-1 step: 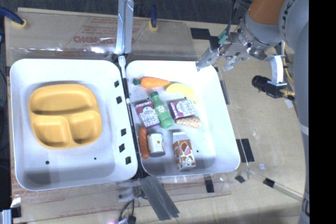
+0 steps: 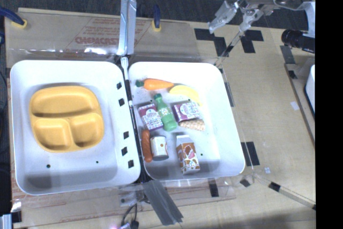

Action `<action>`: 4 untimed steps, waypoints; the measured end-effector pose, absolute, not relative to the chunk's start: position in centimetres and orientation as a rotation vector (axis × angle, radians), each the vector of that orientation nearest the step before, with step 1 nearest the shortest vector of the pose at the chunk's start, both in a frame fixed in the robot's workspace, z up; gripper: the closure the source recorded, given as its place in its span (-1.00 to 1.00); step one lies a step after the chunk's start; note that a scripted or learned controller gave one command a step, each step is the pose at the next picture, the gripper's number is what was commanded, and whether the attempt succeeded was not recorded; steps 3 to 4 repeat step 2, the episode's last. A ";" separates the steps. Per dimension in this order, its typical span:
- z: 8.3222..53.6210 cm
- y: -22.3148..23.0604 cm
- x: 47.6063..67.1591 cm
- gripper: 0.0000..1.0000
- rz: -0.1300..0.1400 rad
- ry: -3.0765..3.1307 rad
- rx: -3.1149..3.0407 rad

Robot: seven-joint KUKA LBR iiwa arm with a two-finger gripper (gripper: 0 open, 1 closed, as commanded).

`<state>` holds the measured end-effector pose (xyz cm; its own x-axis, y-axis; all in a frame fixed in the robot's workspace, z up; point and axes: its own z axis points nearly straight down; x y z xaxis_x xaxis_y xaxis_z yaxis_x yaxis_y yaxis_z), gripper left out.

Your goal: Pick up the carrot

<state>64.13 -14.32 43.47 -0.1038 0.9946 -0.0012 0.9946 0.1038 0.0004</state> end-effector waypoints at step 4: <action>44.3 -19.0 53.5 -1.00 -0.002 2.180 2.264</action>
